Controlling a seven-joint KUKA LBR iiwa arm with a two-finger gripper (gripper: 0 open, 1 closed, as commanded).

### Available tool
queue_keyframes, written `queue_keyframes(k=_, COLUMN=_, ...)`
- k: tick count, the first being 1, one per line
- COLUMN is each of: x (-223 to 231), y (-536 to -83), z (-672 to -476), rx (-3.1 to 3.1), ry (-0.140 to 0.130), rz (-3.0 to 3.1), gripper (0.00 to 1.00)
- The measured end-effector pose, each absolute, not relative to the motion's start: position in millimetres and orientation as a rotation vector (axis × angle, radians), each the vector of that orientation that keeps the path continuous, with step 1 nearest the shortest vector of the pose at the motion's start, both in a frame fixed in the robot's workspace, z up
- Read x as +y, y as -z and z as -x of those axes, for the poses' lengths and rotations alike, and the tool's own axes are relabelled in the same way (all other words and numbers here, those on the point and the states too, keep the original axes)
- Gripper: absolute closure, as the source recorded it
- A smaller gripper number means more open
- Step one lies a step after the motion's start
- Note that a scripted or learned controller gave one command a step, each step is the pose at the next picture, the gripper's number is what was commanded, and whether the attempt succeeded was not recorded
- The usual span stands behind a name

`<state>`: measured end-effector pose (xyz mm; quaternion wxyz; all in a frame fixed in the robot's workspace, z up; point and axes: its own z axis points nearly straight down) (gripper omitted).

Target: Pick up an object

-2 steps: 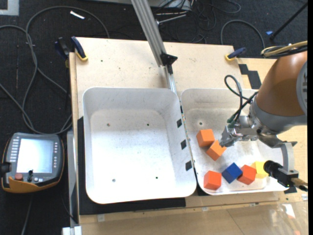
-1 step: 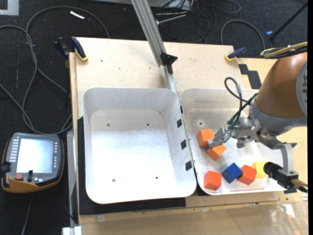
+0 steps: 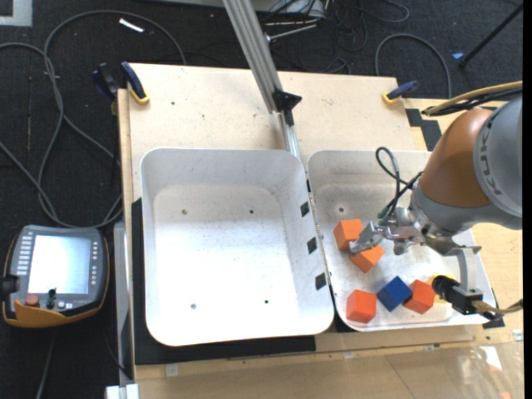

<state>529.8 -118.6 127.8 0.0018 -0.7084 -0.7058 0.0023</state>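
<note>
A pale wooden surface (image 3: pixel 216 110) fills the middle, speckled with small dark marks, standing on a dark carpeted floor (image 3: pixel 58 140). Yellow-tipped clamps grip its far edge at eleven o'clock (image 3: pixel 133 81) and one o'clock (image 3: pixel 399 91). Black cables (image 3: pixel 50 106) loop over the floor toward nine o'clock, above a handheld control pendant (image 3: pixel 54 274) with a lit pale screen. A slanted aluminium rail (image 3: pixel 253 44) comes down from twelve o'clock. More cables (image 3: pixel 407 44) tangle at one o'clock.

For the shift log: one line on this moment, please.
gripper over right bin | among orange cubes | nothing seen held | blue cube untouched
</note>
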Motion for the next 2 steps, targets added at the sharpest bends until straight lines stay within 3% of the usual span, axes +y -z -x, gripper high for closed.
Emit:
queue_keyframes(k=1, x=-117.0, y=-141.7, z=-530.6, rx=-2.222, ry=-0.002, rz=2.221, gripper=1.00)
queue_keyframes(k=2, x=-116.9, y=-141.4, z=-530.5, rx=-2.222, ry=-0.003, rz=2.220, gripper=0.00)
